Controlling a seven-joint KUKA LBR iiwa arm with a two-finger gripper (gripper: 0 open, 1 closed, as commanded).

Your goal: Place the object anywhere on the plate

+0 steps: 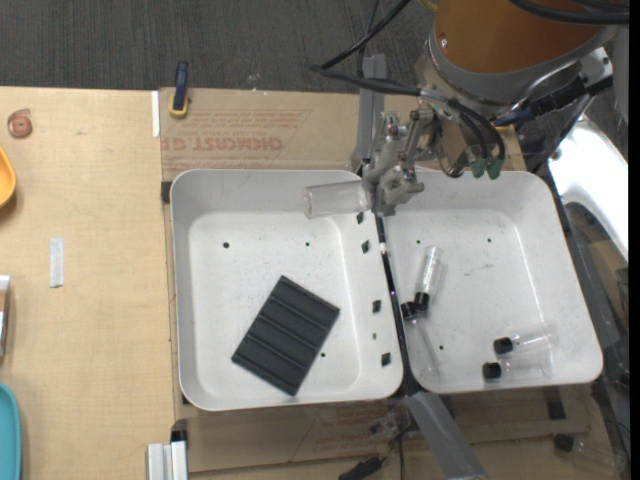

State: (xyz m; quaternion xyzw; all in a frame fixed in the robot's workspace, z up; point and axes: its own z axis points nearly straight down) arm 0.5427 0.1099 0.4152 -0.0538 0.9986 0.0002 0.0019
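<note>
Pincer clamps a clear plastic vial sideways, carrying it over toward the ridged black rectangular plate for dropping.

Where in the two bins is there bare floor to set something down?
Left bin: bare floor along the left wall, beside the black ridged plate. Right bin: bare toward the back right, beyond the clear vial. Crowded: the front right corner with two vials, and the divider under the pincer.

Robotics lab: wooden bench, white bins, dangling cables.
</note>
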